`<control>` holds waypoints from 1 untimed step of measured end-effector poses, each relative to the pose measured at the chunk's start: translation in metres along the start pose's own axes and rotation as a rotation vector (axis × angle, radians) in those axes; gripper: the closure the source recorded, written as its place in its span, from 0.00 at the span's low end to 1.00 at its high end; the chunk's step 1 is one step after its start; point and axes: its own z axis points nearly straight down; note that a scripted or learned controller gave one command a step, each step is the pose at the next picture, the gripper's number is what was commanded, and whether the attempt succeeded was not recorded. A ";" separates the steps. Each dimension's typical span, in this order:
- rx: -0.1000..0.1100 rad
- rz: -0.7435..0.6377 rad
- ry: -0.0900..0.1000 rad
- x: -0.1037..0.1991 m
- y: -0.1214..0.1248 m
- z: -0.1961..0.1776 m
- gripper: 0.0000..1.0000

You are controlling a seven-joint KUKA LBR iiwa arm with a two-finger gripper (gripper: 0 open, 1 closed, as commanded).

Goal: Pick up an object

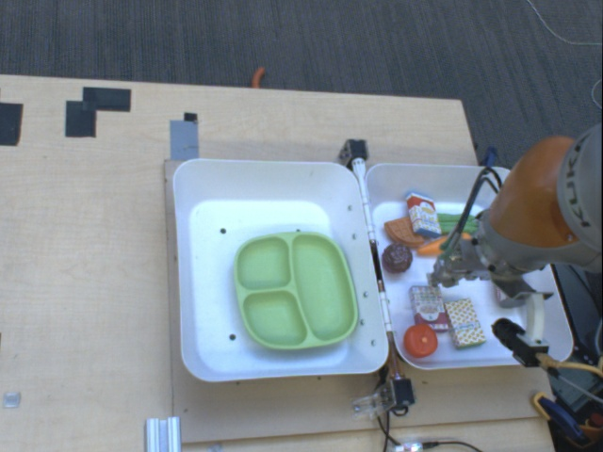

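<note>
Pale wood forms the table [85, 281], which carries two shallow white bins side by side. The left bin [203, 252] holds a light green divided plate [296, 291] with three compartments, lying flat near the bin's centre. The right bin [388, 217] contains the small objects available for picking: a small carton with a red top [423, 214] toward the far side, a brown flat item [399, 230] touching the carton's left side, an orange carrot-like piece [430, 247] just below the carton, a dark purple round item [397, 259] near the bin's left wall, a small patterned packet with a red label [427, 304], a second patterned packet [464, 323] just to the right of it, and a red round item [420, 340] at the bin's near edge. The grey arm with its orange band [532, 205] reaches in from the right, and the end effector [448, 273] sits low over the middle of the right bin, just above the two packets and beside the carrot-like piece. Whether the end effector is released or clenched cannot be told at this angle, and no object is seen between its tips.
</note>
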 end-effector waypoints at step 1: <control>0.000 0.000 0.000 0.000 0.000 0.000 0.00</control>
